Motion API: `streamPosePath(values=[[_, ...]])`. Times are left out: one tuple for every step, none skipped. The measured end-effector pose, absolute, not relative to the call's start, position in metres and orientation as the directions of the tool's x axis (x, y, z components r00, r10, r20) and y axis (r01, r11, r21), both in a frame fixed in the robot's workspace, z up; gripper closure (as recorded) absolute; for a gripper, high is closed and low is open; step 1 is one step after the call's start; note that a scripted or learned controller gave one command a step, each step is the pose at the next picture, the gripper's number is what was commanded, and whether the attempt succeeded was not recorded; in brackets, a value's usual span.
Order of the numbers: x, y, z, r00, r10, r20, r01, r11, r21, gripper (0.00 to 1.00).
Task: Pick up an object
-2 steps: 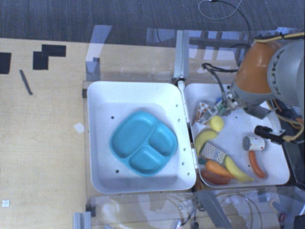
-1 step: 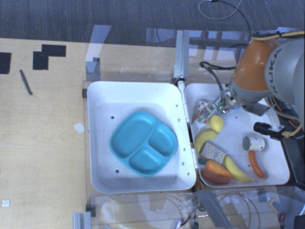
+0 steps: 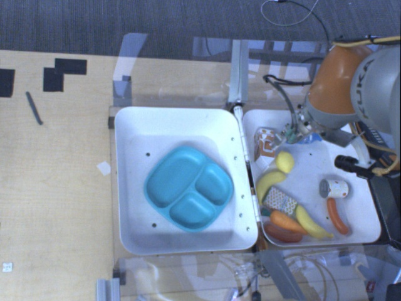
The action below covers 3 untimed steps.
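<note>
1. From the overhead camera I see a pale wooden bench (image 3: 56, 187) with black tape marks, and grey carpet (image 3: 125, 8) beyond it.
2. The left bin (image 3: 135, 137) holds a blue divided plate (image 3: 190, 187).
3. The right bin (image 3: 369, 221) holds a lemon (image 3: 285, 162), two bananas (image 3: 269, 182), a carrot (image 3: 289, 221), a sausage (image 3: 337, 216) and a small carton (image 3: 265, 142).
4. The gripper (image 3: 296, 132) hangs over that bin's far end, just beside the carton; I cannot tell its spread.

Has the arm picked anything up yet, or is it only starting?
Nothing looks picked up yet. The toy food, like the lemon and carrot, lies in the right bin. The gripper is down at that bin's far edge. Grasping and lifting remain.
</note>
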<state>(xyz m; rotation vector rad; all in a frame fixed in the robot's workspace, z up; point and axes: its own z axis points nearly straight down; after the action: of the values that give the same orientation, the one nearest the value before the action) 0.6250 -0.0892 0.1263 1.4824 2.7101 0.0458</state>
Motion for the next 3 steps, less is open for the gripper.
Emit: streamPosePath(values=[[0.616,-0.073,0.305,-0.878,0.478,-0.012,0.478,0.878,0.005,1.0],[0.54,-0.074,0.362,-0.907,0.421,-0.011,0.421,0.907,0.004,1.0],[0.488,-0.067,0.245,-0.947,0.321,-0.007,0.321,0.947,0.002,1.0]])
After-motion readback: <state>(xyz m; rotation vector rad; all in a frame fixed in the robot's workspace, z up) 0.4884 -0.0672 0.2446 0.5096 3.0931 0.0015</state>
